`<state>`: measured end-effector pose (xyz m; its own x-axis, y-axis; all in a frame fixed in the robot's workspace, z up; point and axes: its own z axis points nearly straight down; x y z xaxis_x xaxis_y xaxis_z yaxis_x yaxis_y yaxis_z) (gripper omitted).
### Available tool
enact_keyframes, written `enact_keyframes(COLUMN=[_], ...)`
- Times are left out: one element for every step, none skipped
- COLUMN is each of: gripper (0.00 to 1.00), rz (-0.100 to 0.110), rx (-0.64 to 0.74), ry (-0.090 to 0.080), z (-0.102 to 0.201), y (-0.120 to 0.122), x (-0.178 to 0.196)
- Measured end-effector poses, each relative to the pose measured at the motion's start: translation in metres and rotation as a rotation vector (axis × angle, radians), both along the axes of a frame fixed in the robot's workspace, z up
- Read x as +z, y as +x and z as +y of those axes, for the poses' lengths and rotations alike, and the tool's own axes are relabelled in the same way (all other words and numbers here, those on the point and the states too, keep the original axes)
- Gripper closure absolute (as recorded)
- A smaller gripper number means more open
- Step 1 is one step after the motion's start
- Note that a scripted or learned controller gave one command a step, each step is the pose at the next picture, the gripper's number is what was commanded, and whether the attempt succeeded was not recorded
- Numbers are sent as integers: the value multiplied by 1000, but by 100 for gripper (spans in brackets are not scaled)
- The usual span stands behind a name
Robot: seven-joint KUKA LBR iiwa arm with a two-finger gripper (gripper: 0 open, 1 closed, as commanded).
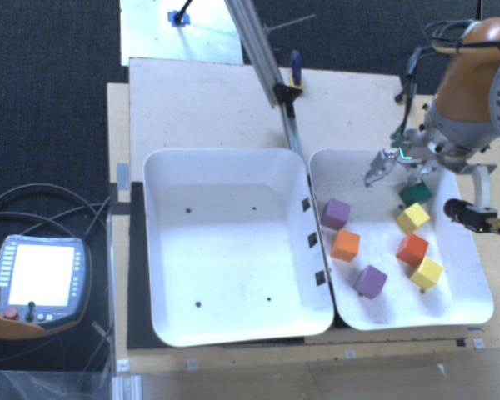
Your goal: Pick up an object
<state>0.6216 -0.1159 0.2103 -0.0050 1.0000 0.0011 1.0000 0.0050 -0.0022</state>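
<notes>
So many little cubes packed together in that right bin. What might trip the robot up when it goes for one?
The tool hangs over the right bin, near the green cube. That cube sits tight against a yellow cube, so a grab may nudge or catch both. It also lies close to the bin's far edge, which the tool might bump on the way down.

The left bin [233,248] offers a wide bare floor, reachable from above without anything in the way. The right bin [462,307] is crowded: seven cubes sit across its floor, with narrow gaps between the purple cube [336,213] and orange cube [345,245], and tighter ones among the yellow cube [413,217], red cube [412,249] and green cube [415,193]. A slanted metal pole [258,48] crosses above the counter [208,107] toward the bins' shared wall.
</notes>
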Motion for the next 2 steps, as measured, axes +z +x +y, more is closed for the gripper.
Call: enact_keyframes(gripper=[0,0], rz=[-4,0], rx=[0,0], ry=[-1,-1], z=[0,4], y=[1,0], x=[2,-40])
